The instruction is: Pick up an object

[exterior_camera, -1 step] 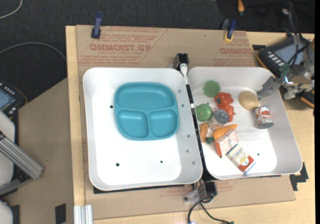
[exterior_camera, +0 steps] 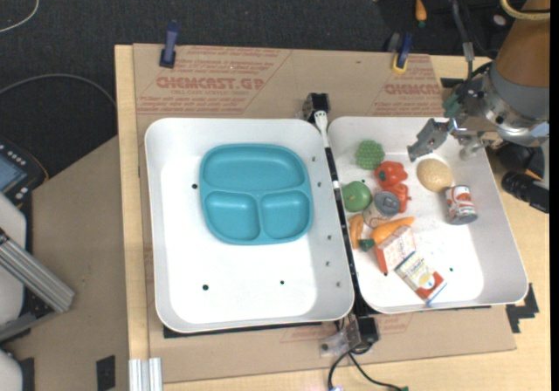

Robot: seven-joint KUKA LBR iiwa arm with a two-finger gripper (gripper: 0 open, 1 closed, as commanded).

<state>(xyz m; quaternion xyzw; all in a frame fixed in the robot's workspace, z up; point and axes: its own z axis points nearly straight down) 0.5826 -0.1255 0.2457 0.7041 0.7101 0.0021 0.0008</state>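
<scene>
The gripper (exterior_camera: pixel 430 138), fingers apart and holding nothing, hovers just beside the tan potato (exterior_camera: pixel 434 174) in the crowded right bin (exterior_camera: pixel 502 280), where a descent could nudge the small can (exterior_camera: pixel 460 204) or slip off.

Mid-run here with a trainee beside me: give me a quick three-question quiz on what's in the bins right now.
1. True or false: the teal three-compartment plastic plate lies in the right white bin.
2. Which sits nearest the gripper? A) beige potato-shaped toy B) small red-and-white can C) round green apple toy
3. Fill in: the bumpy green ball lies in the ___ bin.

Key: 1 false; 2 A; 3 right.
</scene>
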